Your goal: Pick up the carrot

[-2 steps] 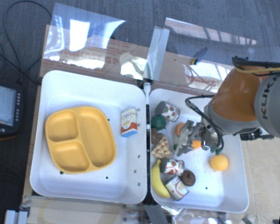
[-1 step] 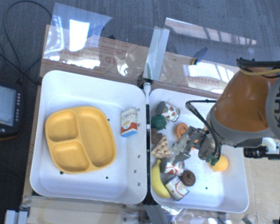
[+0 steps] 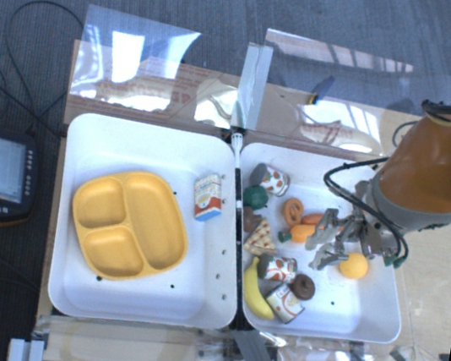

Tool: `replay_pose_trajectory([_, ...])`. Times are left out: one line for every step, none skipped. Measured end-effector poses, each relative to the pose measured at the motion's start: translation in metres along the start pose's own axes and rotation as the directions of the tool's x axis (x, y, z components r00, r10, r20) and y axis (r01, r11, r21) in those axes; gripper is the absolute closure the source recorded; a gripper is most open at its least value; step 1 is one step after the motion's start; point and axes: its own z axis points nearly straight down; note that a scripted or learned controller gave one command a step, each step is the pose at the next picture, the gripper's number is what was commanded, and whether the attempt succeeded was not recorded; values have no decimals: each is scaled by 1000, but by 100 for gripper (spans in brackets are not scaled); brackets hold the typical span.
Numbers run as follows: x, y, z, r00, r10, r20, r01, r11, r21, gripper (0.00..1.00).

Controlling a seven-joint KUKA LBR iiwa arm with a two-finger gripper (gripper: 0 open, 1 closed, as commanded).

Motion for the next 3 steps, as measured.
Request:
replay_pose_trajectory([-48, -12, 71, 992, -124, 8, 124, 992, 3, 100])
replay_pose_trajectory([11, 43, 17, 1000, -22, 10, 22, 1000, 3, 100])
replay_pose_trajectory([-46, 47, -49, 972, 235, 6, -235, 972, -1, 100])
